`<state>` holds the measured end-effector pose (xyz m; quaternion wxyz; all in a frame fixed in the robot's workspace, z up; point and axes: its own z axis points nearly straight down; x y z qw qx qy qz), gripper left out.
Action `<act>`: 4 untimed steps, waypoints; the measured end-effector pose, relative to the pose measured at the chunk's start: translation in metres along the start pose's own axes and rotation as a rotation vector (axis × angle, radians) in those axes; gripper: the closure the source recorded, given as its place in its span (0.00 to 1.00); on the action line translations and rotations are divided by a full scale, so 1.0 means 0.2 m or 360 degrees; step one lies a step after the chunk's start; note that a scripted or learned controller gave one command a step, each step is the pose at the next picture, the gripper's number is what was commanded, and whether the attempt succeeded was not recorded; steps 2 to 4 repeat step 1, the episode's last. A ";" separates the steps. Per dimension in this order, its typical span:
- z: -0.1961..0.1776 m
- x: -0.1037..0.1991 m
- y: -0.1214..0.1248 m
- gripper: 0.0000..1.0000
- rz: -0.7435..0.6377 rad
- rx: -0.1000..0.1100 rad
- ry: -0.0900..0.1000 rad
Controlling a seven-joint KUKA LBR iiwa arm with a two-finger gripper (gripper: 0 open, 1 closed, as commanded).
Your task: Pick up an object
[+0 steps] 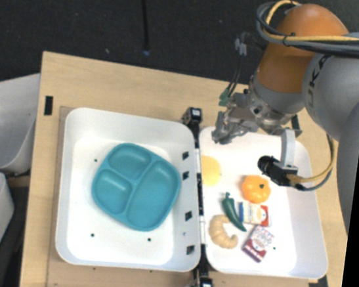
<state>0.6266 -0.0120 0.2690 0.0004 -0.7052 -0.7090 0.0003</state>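
the right bin (304, 250) is crowded toward its left and middle: a yellow piece (210, 170) by the dividing wall, an orange fruit (255, 188), a green pepper (230, 213), a small carton (255, 214), a croissant (222, 232) and a red packet (257, 243) lie close together, some touching. bare floor runs along its right side and near corner. the arm (290, 62) hangs over its far end. in the left bin (69, 223) a teal tray (136, 186) takes the middle; the margins are open.

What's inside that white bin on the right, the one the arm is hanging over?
The right bin holds a yellow piece, an orange, a green pepper, a croissant and two small packets. The arm covers its far corner.
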 end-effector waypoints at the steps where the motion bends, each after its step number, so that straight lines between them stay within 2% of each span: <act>1: 0.00 0.29 -0.03 1.00 -0.0002 -0.0001 0.0001; 4: 0.00 0.29 -0.03 1.00 -0.0002 -0.0001 0.0001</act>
